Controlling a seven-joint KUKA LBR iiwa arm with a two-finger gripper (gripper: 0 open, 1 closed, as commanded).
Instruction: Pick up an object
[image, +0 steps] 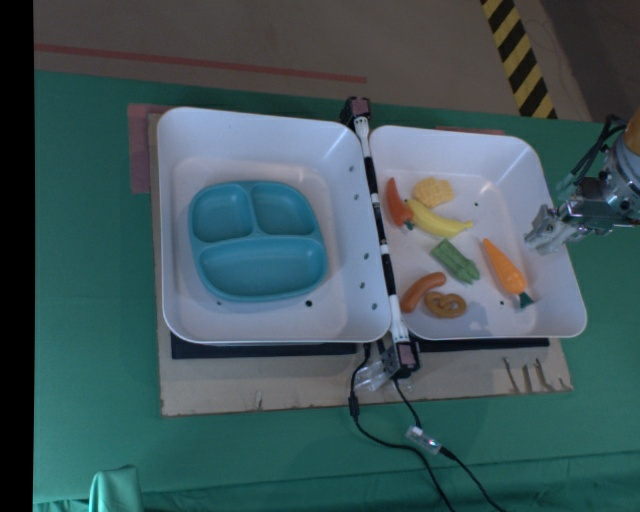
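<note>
gripper (545, 232): metal, at right bin's right rim, hanging over the edge; can't tell finger state, nothing seen between them
arm (612, 190): grey, enters from right, cables along the wrist
right bin (560, 310): shallow white plastic, rounded corners, glossy; holds all the toy food
carrot (505, 270): orange cone, green stub at near end, lies diagonal, right part of bin, nearest item to gripper but apart from it
banana (438, 220): yellow, curved, smooth, centre-far of bin
chilli (398, 203): red-orange, tapered, just left of banana, near the divider
cracker (433, 190): pale yellow, bumpy, roundish, far of banana, touching or nearly so
green veg (455, 262): dark green, ribbed, blocky stick, centre of bin
sausage (423, 290): reddish-brown, smooth, curved cylinder, near-left part
pretzel (445, 304): brown, looped, just right of and near the sausage
left bin (180, 140): same white plastic, small holes in its right wall
tray (257, 241): teal plastic, rounded square, three compartments, two small far, one wide near; sits in middle of left bin
divider (378, 225): white rod with black marks between bins, dark clamp at each end
board (300, 398): brown cardboard under both bins, near edge ragged
cloth (90, 300): green, matte, covers bench
cable (410, 430): black, runs from near clamp toward near edge
</note>
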